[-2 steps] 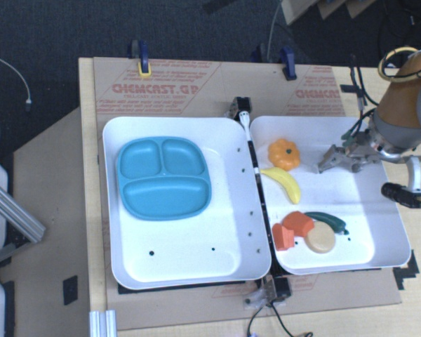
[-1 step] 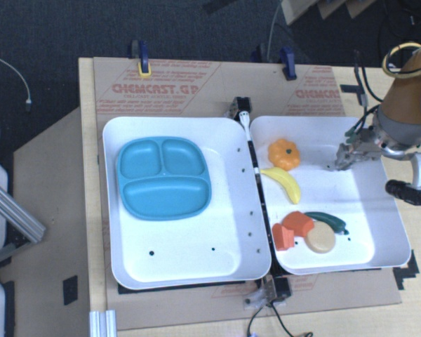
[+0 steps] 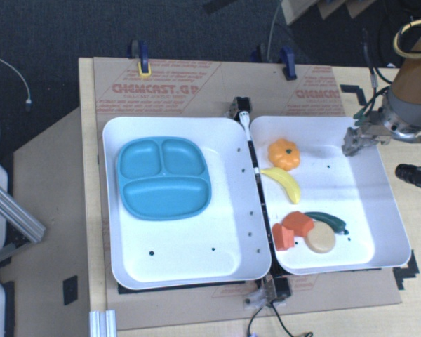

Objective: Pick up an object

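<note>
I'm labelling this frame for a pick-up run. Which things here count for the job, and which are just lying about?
For the job: gripper; orange pumpkin; banana; red block; tan disc; dark green piece.

Lying about: blue divided plate; blue clamps; cardboard sheet.

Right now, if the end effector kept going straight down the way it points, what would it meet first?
Probably the bare floor of the right bin near its far right corner. The end effector hangs there, well apart from the toy pumpkin; depth is unclear.
</note>
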